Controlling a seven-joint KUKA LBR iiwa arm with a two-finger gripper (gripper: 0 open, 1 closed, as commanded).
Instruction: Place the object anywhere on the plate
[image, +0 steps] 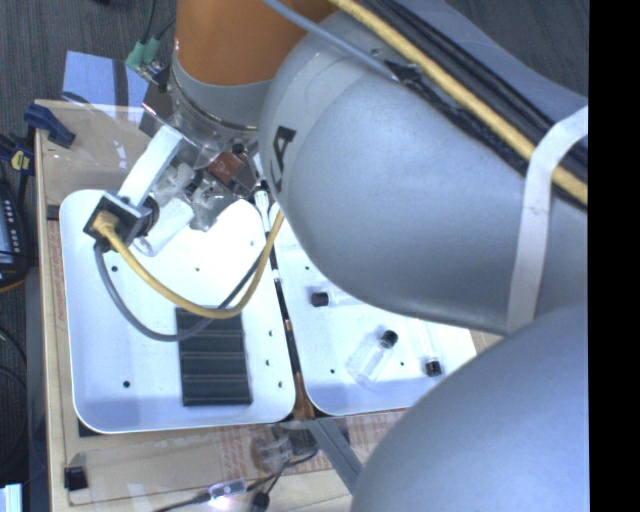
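Note:
A dark ribbed rectangular plate (213, 357) lies flat in the left bin (100, 390), near its front edge. My gripper (185, 205) hangs over the far part of that bin, well behind the plate, under the orange band of the wrist. A yellow cable and a grey hose loop down from it to just above the plate's far edge. A small clear bottle with a black cap (371, 355) lies on its side in the right bin (340, 400). The arm's bulk hides most of the right bin.
Two small black pieces sit in the right bin, one near its left wall (319, 298) and one by the arm's edge (432, 368). The raised rims of the two bins meet in a ridge between them (288, 340). Cables lie on the bench front (270, 450).

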